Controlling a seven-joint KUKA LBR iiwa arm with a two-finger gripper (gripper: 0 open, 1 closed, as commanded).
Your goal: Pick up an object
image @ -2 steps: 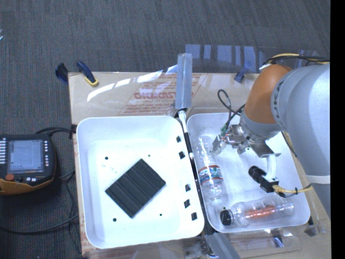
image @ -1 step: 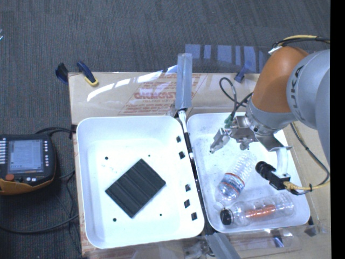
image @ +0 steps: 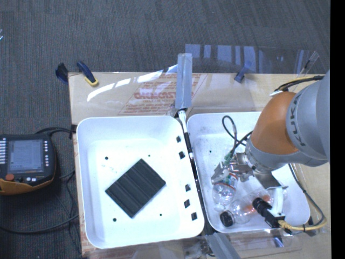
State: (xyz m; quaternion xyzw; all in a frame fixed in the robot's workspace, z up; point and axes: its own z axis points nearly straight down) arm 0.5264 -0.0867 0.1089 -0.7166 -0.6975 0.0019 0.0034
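Observation:
In the left bin [image: 91, 144] a black ribbed square pad [image: 135, 187] lies flat, turned like a diamond. My gripper [image: 227, 172] is low in the right bin [image: 207, 131], near its middle, under the orange band of the wrist. Just below it lies a clear crumpled plastic item [image: 222, 196], beside a small black round cap [image: 226, 218] and a small orange piece [image: 245, 204] near the front wall. The gripper's tip stands right above the clear plastic; whether they touch is hidden.
The arm [image: 285, 131] covers the right half of the right bin. A black divider with clips [image: 186, 166] separates the bins. A teach pendant [image: 26, 161] lies on the floor at the left. Blue clamps [image: 86, 73] sit at the bench's back edge.

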